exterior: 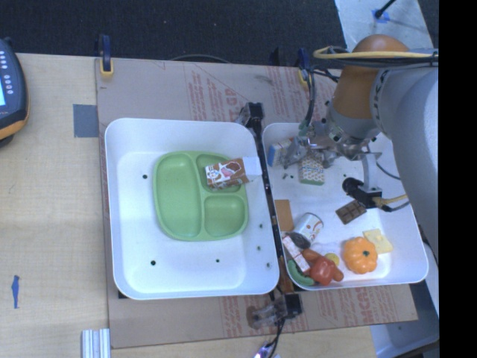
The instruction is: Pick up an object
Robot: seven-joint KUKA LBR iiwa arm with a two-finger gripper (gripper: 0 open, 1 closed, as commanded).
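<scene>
Two bins (119, 200) sit on the table. The end effector (309, 151) hovers in the right one over a small patterned packet (311, 172); I cannot tell its state. Clutter could spoil a grasp: one pumpkin (360, 254), one can (307, 226), one tomato (322, 271). One green tray (175, 200) carries one carton (226, 174).

My arm (408, 103) is chunky grey with an orange band (367, 73) – black cables looping by the metal gripper (313, 149).
</scene>
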